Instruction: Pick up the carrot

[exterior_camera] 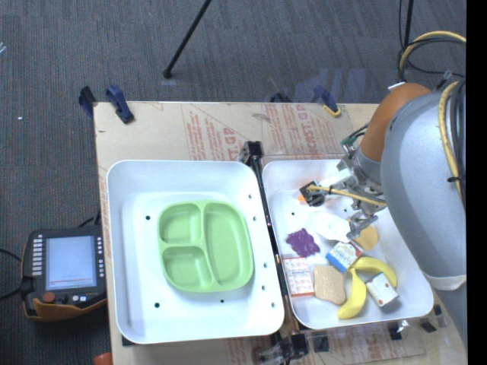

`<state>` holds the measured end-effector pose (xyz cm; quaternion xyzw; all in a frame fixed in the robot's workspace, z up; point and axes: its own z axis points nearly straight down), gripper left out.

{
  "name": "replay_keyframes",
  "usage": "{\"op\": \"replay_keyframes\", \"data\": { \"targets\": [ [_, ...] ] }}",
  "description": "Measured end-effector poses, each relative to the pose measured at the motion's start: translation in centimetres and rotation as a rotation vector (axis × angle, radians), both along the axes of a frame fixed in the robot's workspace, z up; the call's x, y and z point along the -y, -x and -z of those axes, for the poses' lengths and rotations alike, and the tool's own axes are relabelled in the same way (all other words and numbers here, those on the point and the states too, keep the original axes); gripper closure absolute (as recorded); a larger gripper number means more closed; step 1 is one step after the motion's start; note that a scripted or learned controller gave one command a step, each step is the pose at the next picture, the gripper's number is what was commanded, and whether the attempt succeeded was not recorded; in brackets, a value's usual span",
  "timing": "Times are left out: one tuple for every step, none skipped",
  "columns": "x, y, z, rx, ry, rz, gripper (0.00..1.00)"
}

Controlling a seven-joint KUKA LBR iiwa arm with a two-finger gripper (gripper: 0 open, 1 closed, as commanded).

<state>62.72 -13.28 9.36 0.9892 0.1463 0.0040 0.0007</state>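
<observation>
Grey carpet surrounding bench (pixel 175 131). Carrot (pixel 310 194) lying in right bin (pixel 289 175), upper left corner. Pincer (pixel 358 192) hovering just beside it; opening impossible to tell. Carrot looking light, stiff, smooth; gripping across middle seeming best.

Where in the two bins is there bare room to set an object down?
The left bin has bare floor all around the green plate. The right bin has a bare strip along its far-left corner; its near half is crowded with the banana, cracker and cartons.
</observation>
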Motion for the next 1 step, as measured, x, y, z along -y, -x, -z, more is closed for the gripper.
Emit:
{"op": "replay_keyframes", "data": {
  "targets": [
    [-0.26,0.12,-0.74,-0.008,-0.003,-0.008,1.00]
  ]
}}
